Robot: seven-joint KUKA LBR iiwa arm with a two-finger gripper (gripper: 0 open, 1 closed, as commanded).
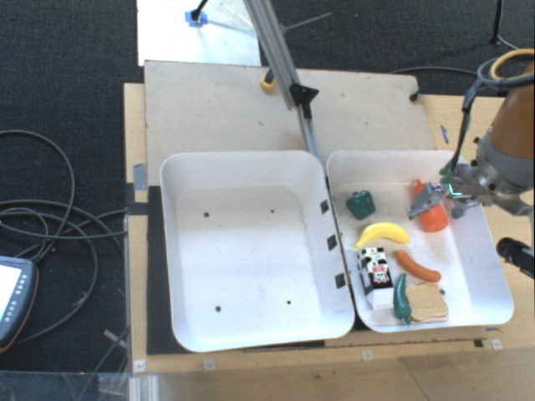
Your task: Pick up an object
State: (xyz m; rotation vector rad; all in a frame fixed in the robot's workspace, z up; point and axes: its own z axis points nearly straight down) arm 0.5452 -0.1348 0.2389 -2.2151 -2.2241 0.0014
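1. Camera view, set above the bench, takes in two shallow white bins side by side; the left bin point(242, 249) is seen with only small dark dots on its floor, while the right bin point(481, 261) carries all the toy food.
2. The gripper point(430, 203) is held low over the upper right part of the right bin, right at an orange-red object point(432, 215) that is probably a toy carrot or cup; the pose is judged to be a descent onto that piece as the chosen thing to pick.
3. Whether the jaws are spread or pressed together cannot be told, as the grey metal parts overlap the orange-red object and blur into it.
4. No hold can be confirmed; the object appears to rest on the bin floor.
5. The other candidates are laid down the middle of the bin: a green pepper point(360, 204), a banana point(384, 235), a sausage point(417, 266), a black-and-white carton point(375, 270), a slim green vegetable point(402, 297) and a slice of bread point(429, 305), the last two touching.
6. The arm point(512, 132) is cut off at the right edge, so its upper links go unseen.
7. A slanted grey pole point(272, 36) crosses the top and hides part of the board behind the bins.
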